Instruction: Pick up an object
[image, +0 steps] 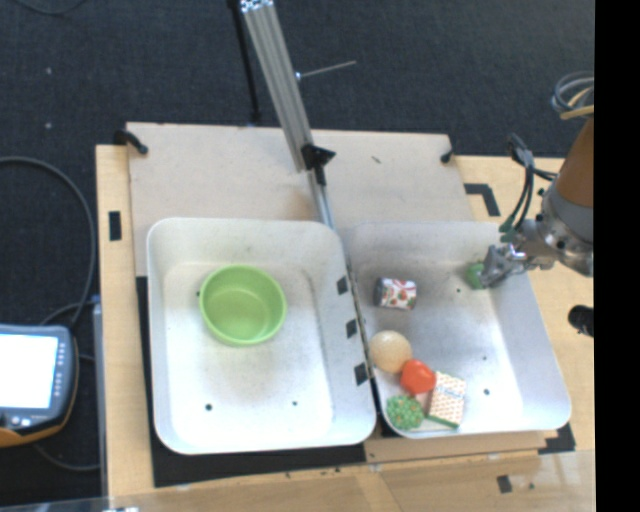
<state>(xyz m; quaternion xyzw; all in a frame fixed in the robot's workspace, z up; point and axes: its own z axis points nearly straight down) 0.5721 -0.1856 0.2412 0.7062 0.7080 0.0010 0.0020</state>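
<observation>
Risk of closing on air, or of shoving the small green piece along the right bin: too small, lying right at the tip of the pincer (released or clenched, cannot tell). Farther left, 1 patterned cube; beyond, cream ball; farthest, green bowl. Arm reaching in low from the right, wrist tilted down-left.

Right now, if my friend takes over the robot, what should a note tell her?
Gripper: over the right bin's upper right part, beside a small green thing; a grasp can't be confirmed.
Right bin: patterned small block, beige ball, red piece, green piece and patterned card clustered at the lower left.
Left bin: green bowl.
Done: no pick confirmed.
Left: grasp one object and lift it.
</observation>
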